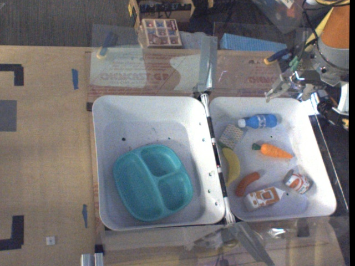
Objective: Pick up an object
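The right bin [321, 148] holds several small objects: a blue bottle [259, 121], a grey mesh piece [231, 134], a yellow banana [231, 165], an orange carrot [274, 151], a red sausage [247, 183], a small can [297, 182] and a white-and-orange bottle [265, 197]. My gripper [288, 93] hangs over the far rim of this bin, up and to the right of the blue bottle. Its fingers are spread open with nothing between them.
The left bin [111, 121] holds a teal divided plate [153, 182]. Behind the bins lie clear plastic sheets [144, 71], a cardboard box [161, 1] and a small boxed set [161, 32]. Cables and a blue pad [247, 42] sit near the arm.
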